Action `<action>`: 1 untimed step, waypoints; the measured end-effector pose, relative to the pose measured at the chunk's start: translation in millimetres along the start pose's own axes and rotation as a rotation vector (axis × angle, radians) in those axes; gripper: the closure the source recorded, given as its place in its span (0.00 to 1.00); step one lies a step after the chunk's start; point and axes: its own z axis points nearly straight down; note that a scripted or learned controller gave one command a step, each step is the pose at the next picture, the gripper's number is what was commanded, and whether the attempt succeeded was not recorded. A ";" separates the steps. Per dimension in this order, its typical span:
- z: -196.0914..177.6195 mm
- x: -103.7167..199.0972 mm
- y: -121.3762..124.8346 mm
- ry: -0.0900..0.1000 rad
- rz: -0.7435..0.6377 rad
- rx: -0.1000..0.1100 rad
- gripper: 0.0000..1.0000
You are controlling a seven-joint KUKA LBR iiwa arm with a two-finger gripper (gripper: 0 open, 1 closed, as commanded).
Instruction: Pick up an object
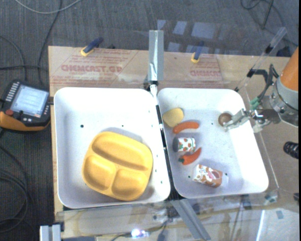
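Note:
The right bin [251,185] holds several small items. A pale yellow lump [173,116] lies at its upper left, with an orange sausage-shaped piece [185,127] just below it. A patterned cup [184,144] stands mid-left beside a red-orange pepper [190,157]. A second patterned cup [208,175] lies on its side near the front. A small brown round piece [224,118] sits near the right wall. My gripper [239,119] reaches in over the right rim, its tip right beside the brown piece.
The left bin [70,109] carries a large yellow divided tray [118,165]. A teach pendant [24,105] lies on the floor left of the bench. Clamps [91,46] sit on the bench's far edge, and a metal post [154,56] stands behind the bins' divider.

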 end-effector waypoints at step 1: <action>165.4 19.4 22.8 0.001 -0.132 -0.002 0.00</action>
